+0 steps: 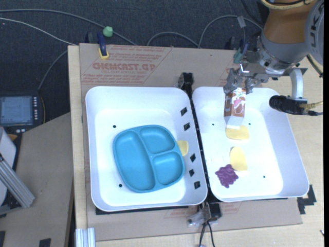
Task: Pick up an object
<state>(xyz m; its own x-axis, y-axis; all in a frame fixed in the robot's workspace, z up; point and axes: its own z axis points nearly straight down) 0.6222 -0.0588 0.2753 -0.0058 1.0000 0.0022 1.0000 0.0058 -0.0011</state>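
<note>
Pinched at its top end by the two-finger gripper, a brown-and-white upright packet hangs over the right white bin, and so thin a hold could let it slip free.

Grey arm reaching from right, tool lowered (fingers clamped on carton)

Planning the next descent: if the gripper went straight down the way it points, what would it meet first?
The gripper already has the brown-and-white packet between its fingers. That packet would probably reach the pale yellow piece first, though depth is unclear.
</note>
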